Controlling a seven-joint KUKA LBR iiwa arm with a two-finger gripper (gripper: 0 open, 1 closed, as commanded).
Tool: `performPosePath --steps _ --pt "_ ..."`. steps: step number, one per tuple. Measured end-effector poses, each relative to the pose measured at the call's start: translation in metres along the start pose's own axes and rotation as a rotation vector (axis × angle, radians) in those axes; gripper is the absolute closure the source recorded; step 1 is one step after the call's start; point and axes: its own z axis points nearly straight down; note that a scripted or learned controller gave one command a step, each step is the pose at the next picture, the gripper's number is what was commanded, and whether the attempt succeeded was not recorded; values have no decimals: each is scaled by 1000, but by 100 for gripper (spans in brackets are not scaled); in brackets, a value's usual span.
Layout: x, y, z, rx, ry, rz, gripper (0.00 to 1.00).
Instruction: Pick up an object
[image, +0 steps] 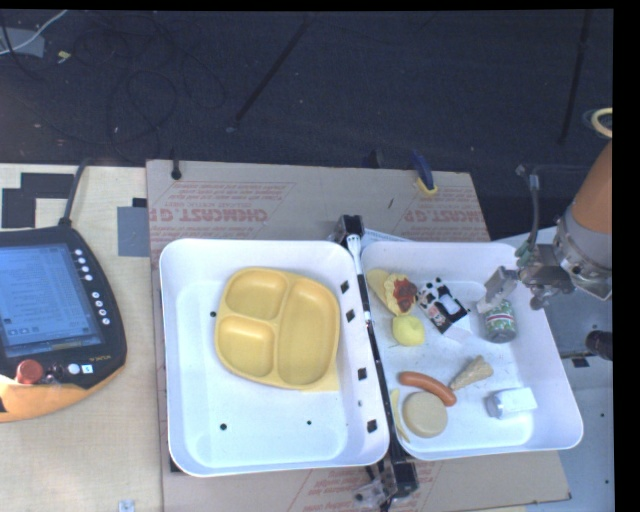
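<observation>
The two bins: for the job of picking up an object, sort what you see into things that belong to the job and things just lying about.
Belongs to the job:
gripper
small jar
sausage
yellow ball
round disc
white block

Just lying about:
yellow divided plate
control pendant
cardboard sheet

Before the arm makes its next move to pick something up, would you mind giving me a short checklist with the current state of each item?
1. Gripper positioned over the right white bin: ok, at its upper right part.
2. Candidate nearby: ok, a small round grey-green jar-like object lies just below the gripper.
3. Object held between the fingers: cannot tell.
4. Jar clear of neighbours: ok, the black-and-white toy and yellow ball lie apart to its left.
5. Other items in reach: ok, red sausage and white block lie separate in the bin.
6. Yellow divided plate out of the way: ok, in the left bin.
</observation>
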Motion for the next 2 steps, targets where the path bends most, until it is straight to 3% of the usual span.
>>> performPosePath --steps 1,2 --pt "53 30 96 7 4 -5 0" --pt "90 74 127 -4 -3 -5 0"
